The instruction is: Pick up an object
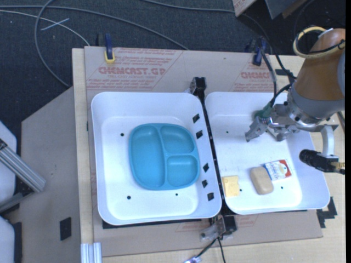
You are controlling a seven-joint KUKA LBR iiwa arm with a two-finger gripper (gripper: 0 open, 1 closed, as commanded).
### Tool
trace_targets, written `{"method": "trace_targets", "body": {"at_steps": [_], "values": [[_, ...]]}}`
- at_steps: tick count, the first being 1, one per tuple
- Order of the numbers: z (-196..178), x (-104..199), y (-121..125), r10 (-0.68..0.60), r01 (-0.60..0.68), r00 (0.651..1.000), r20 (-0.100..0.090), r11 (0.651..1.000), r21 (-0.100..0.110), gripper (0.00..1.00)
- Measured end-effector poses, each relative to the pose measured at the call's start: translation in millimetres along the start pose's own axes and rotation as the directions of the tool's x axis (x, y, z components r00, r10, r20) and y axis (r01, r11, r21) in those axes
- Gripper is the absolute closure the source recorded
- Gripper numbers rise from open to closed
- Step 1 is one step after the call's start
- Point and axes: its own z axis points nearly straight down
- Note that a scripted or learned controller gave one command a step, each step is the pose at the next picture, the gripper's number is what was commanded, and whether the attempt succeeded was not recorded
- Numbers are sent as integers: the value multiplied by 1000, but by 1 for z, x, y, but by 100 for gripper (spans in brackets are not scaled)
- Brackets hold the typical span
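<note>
Overhead, the gripper [267,128] is hanging above the far half of the right bin [230,111], its fingers spread moderately wide and holding nothing. Three candidates are lying toward that bin's near edge, all on the near side of the gripper: a tan bar [262,180], oblong with its long axis running roughly far-to-near; a small packet [277,170] touching the bar's right side, printed in red, white and blue, its writing too small to read; and a yellow block [231,186] by the near-left corner. The bar is sitting almost directly nearward of the fingers. A blue tray [163,156] is occupying the left bin [104,163]. Red print on the board [164,59] is reading "CHEMCAST GP".
</note>
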Motion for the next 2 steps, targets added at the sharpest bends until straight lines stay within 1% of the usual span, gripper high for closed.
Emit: {"method": "trace_targets", "body": {"at_steps": [1,2], "values": [[-7,0,3,-3,3,1000,2,1000,-14,0],[56,2,6,-2,2,1000,1,1000,-8,0]]}}
